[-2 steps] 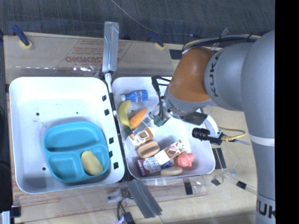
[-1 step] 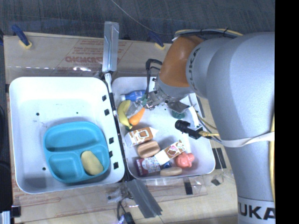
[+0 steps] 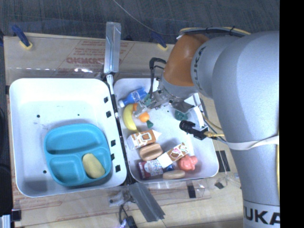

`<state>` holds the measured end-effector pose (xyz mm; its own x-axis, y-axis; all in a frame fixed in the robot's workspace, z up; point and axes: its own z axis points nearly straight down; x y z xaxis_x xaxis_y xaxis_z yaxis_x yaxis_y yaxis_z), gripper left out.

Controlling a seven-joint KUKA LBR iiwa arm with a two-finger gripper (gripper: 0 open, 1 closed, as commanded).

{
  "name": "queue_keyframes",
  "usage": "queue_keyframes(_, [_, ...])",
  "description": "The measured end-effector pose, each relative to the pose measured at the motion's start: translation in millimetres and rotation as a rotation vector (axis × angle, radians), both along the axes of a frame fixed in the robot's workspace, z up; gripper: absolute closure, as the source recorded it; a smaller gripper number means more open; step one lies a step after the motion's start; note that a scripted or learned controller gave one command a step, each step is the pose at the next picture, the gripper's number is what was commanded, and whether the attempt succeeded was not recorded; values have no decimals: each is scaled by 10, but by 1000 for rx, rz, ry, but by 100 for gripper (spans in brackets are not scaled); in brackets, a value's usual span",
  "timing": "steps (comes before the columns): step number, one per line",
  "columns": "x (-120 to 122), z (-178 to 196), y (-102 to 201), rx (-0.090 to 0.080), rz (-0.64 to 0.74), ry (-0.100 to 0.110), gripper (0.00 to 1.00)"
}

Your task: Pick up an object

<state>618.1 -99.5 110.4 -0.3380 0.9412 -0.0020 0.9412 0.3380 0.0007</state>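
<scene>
Over the right bin [image 3: 209, 167], we see the gripper [image 3: 153, 101] lowered among the toy food, near the banana [image 3: 129, 117] and orange piece [image 3: 142, 117]. We judge this the reach; closing on one item comes next.

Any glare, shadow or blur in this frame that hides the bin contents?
Camera view: soft overall, fine print on the cartons unreadable; the arm covers the right bin's upper right part; the potato in the blue tray reads clearly; mild glare on the left bin.

Claw [image 3: 151, 101] fingers hidden under wrist; right bin [image 3: 209, 151] far corner covered by arm.
</scene>
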Motion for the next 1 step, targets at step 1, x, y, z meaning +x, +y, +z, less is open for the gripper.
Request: queue_keyframes(1, [267, 859, 595, 2, -72, -6, 100])
